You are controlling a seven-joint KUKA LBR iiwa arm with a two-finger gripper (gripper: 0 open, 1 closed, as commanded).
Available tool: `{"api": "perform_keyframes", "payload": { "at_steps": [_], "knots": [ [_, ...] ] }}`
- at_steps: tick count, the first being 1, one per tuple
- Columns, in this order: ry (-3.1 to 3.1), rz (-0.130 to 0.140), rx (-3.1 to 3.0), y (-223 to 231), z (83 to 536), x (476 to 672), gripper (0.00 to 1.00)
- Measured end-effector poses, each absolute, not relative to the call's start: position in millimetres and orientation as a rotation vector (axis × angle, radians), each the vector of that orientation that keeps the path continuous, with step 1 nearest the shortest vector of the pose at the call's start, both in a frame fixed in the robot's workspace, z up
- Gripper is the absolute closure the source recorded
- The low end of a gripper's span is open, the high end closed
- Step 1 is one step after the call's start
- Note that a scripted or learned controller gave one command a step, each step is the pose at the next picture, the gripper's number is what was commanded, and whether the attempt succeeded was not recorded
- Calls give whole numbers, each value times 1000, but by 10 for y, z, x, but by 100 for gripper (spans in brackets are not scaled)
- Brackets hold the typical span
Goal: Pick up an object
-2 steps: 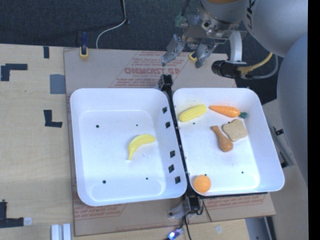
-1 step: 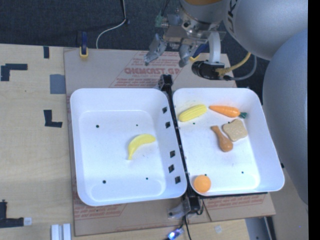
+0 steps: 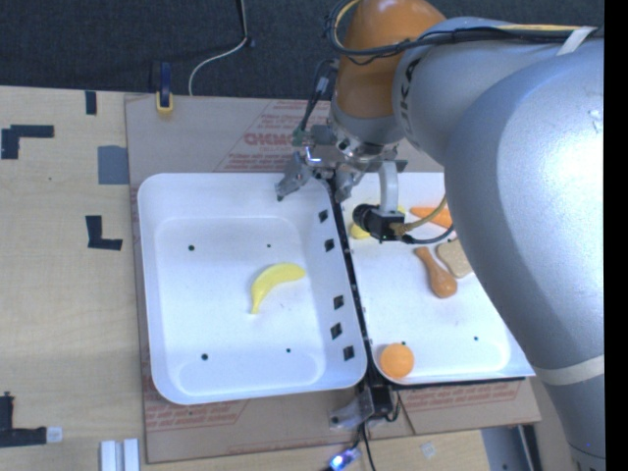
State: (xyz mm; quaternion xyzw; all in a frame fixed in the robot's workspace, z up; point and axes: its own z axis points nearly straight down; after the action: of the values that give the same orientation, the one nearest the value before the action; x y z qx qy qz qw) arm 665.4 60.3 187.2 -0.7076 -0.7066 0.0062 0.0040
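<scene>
Though near jaws (image 3: 339, 170) (left bin), banana (image 3: 274, 282) apart.

A pale wooden desk (image 3: 59, 292), marked with dark tape pieces, is backed by dark carpeted floor (image 3: 118, 18).

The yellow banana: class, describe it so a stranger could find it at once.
Find the left white bin of the two on the bench. Near its middle lies the yellow banana, curved and alone. The orange ball and other pieces sit in the right bin instead.
</scene>
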Motion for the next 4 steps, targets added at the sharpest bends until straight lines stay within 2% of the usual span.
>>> {"api": "perform_keyframes", "payload": {
  "at_steps": [1,2,3,4],
  "knots": [
    [-2221,-4,-2230,-1,2883,6508,0],
    [-2230,-16,-2235,-525,4764,6596,0],
    [-2215,16,-2213,-377,3310,6671,0],
    [-2219,5,-2223,-848,3267,6680,0]
  ]
}}
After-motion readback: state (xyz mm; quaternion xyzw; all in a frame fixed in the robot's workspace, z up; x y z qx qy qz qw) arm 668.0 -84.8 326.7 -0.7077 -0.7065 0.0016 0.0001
